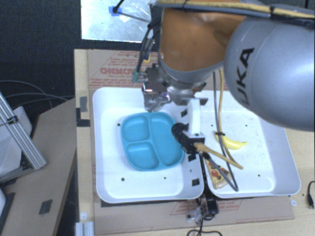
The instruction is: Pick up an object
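object: blue divided tray (150,141) lying flat in the left bin (106,132), looking light, rigid, slick plastic | grip: likely taking its raised rim | gripper (156,101) hovering just over the tray's far edge; whether it is open, cannot tell
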You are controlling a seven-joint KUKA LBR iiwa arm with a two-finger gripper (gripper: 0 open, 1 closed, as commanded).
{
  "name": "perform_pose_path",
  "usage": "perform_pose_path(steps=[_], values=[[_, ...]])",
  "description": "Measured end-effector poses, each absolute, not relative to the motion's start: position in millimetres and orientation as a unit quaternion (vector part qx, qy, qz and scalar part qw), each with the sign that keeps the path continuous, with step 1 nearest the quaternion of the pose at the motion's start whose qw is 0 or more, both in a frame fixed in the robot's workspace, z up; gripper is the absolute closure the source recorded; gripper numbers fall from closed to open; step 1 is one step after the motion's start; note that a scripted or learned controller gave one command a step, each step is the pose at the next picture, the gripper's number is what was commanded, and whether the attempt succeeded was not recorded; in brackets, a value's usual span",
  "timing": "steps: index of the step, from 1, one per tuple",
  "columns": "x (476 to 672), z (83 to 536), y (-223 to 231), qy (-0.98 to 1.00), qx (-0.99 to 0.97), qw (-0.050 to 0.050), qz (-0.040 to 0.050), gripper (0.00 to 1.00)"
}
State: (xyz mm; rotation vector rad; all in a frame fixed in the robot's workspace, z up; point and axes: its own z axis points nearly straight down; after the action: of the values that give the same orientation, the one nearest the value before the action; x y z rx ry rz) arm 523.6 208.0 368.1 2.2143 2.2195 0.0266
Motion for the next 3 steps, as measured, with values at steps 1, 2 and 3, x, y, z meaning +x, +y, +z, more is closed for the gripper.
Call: perform_pose_path(steps=[1, 2, 3], values=[[523.8, 369.4, 208.9, 0.709, 0.706, 0.001, 0.0029, 1.00], [524.5, 380.2, 209.0, 0.709, 0.705, 0.001, 0.0044, 1.00], [486.6, 290.4, 234.3, 0.707, 0.707, 0.000, 0.0007, 1.00]])
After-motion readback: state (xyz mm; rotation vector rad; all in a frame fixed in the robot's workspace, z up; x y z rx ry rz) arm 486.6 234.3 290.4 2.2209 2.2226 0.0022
